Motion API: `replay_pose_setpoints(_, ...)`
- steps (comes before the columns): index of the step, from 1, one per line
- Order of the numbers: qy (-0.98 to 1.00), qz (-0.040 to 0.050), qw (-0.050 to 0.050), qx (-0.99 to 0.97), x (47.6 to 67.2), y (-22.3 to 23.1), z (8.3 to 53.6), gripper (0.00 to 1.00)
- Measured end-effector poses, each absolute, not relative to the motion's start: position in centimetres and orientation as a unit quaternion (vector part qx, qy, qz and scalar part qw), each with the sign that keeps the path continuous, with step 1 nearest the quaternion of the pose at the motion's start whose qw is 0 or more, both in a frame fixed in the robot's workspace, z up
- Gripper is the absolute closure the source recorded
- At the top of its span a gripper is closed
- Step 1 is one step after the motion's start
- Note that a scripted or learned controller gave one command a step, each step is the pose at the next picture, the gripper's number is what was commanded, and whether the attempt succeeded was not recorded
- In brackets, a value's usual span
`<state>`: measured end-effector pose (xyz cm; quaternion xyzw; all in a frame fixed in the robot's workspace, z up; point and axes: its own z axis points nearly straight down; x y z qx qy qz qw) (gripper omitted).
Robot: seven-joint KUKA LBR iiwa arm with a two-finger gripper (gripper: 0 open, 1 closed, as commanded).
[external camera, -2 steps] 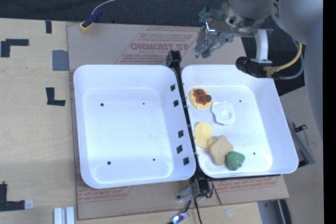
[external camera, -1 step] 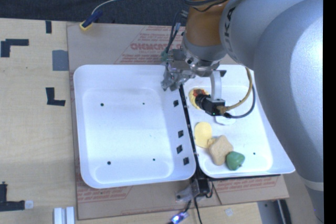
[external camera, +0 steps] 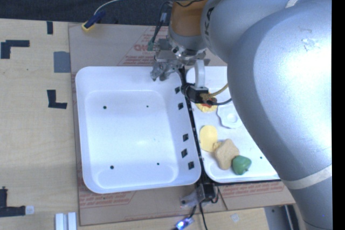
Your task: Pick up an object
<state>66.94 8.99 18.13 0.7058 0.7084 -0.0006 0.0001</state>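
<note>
My gripper [external camera: 160, 74] hangs over the far right corner of the left bin [external camera: 89, 116], just above its rim. Nothing shows between its fingers. The right bin [external camera: 215, 174] holds a yellow round piece [external camera: 208, 136], a tan lumpy piece [external camera: 225, 152] and a green piece [external camera: 241, 164] in a row near its front left. A pale clear piece [external camera: 229, 117] and another yellow piece [external camera: 207, 107] lie farther back, partly under the wrist.
The big grey arm [external camera: 275, 78] covers most of the right bin. A divider with black clips [external camera: 186, 137] runs between the bins. A yellow-and-blue cable end [external camera: 92, 21] lies on the bench behind the left bin.
</note>
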Motion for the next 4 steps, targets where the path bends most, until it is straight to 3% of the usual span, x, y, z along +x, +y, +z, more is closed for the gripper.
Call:
replay_pose_setpoints(1, 0.707, -0.0012, 0.0, 0.707, 66.8, 8.1, 18.4, 1.0)
replay_pose_setpoints(2, 0.708, -0.002, -0.001, 0.706, 66.7, 11.0, 15.4, 1.0)
replay_pose_setpoints(3, 0.71, -0.0007, -0.001, 0.705, 66.7, 17.9, 12.9, 1.0)
replay_pose_setpoints(4, 0.708, 0.0021, 0.001, 0.707, 66.9, 15.9, 20.2, 1.0)
